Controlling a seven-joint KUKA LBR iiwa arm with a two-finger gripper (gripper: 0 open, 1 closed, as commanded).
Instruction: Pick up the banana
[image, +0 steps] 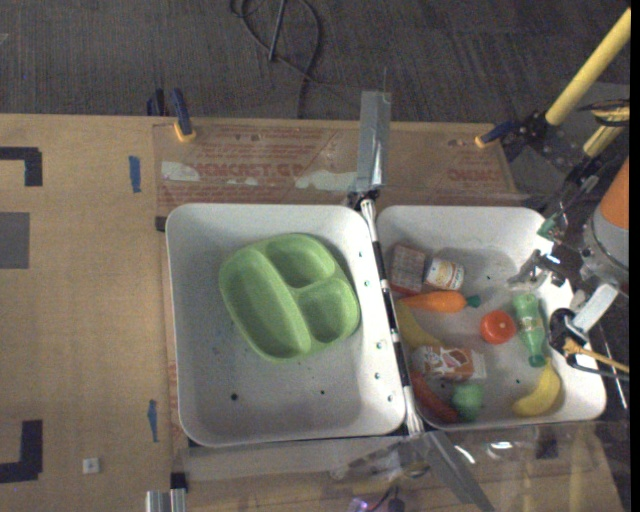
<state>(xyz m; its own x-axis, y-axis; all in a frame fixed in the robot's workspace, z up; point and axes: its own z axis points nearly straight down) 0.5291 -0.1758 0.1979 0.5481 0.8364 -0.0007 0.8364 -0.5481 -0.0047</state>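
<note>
Yellow banana (538, 393) in right bin's (500, 215) near corner, just below-left of pincer (560, 270) | long axis diagonal, curving up toward green bottle (527, 325) | pincer state: cannot tell | not grasped yet

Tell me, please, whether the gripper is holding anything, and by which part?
It cannot be told: the gripper is at the right bin's edge, while the banana lies apart in the bin.

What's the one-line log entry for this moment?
gripper: over right bin's right edge | banana: lying in bin's front right corner, apart from gripper | green bottle: between them
</note>
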